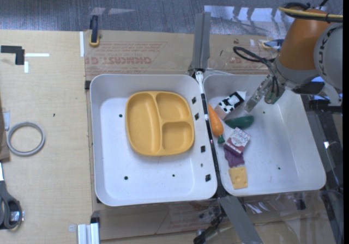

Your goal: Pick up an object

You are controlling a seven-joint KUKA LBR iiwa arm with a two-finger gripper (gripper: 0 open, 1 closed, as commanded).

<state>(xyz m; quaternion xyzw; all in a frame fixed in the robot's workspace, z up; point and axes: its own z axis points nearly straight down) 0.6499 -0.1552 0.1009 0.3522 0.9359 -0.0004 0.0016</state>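
Several small objects lie along the left side of the right bin (294, 150): an orange carrot (216, 121), a black-and-white patterned piece (230, 102), a dark green vegetable (240, 121), a pink-and-white packet (239, 138), a purple item (233, 156) and a yellow cheese wedge (238, 177). My gripper (260, 101) hangs over the upper middle of that bin, just right of the patterned piece and above the green vegetable. Its fingers stand apart with nothing between them.
The left bin (109, 172) holds a yellow divided plate (160, 123). A ridge (207, 145) separates the two bins. A roll of tape (24, 138) and scissors (10, 210) lie on the bench at the left. The arm's orange band (302, 38) looms over the right bin's far corner.
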